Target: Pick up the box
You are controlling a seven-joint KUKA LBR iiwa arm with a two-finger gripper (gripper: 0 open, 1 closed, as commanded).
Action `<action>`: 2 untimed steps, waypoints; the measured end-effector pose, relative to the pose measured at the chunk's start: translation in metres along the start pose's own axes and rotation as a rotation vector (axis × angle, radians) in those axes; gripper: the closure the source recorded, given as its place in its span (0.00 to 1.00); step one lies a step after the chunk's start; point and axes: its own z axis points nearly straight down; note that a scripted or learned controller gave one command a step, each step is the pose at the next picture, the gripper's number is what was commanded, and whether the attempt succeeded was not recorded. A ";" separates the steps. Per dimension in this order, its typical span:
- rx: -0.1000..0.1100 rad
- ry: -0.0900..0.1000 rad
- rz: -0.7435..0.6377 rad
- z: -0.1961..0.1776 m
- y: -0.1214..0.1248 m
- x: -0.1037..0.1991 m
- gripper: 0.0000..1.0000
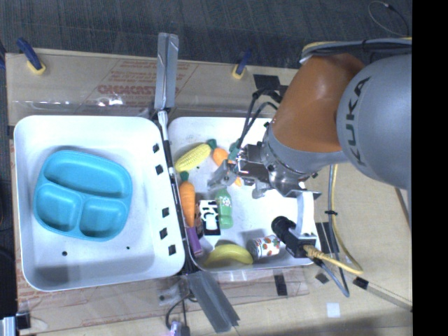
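While the grey arm (350, 117) reaches in from the right over the right bin (260, 126), the gripper (222, 179) hangs low above the clutter in the middle of that bin. The wrist and cabling block the view of it, so I cannot tell if it is apart or together. Nothing is visibly clamped in it.

The box (208, 215), a small black and white one, lies on the bin floor just below the gripper in the picture and slightly to its left. It looks apart from the tool. A green bottle (225, 211) lies right beside the box on its right, touching or nearly so, straight under the gripper in the picture.

- Left of the gripper: a carrot (187, 200) lies lengthwise along the bin's left wall, just beside the box.
- Up and left of the gripper: a corn cob (192, 156) lies tilted.
- Just above the gripper: a small orange piece (220, 155). I can't tell what it is.
- Further below, past the box: a banana (228, 255) lies at the near wall, with a purple item (194, 242) at its left end.
- Below and right of the gripper: a printed can (266, 246) lies on its side next to the banana.

Well to the left of the tool, the left bin (28, 138) holds a blue divided tray (84, 191).
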 end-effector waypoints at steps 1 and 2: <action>-0.002 0.001 0.018 -0.015 0.022 0.001 0.00; 0.000 -0.001 0.013 -0.024 0.023 0.001 1.00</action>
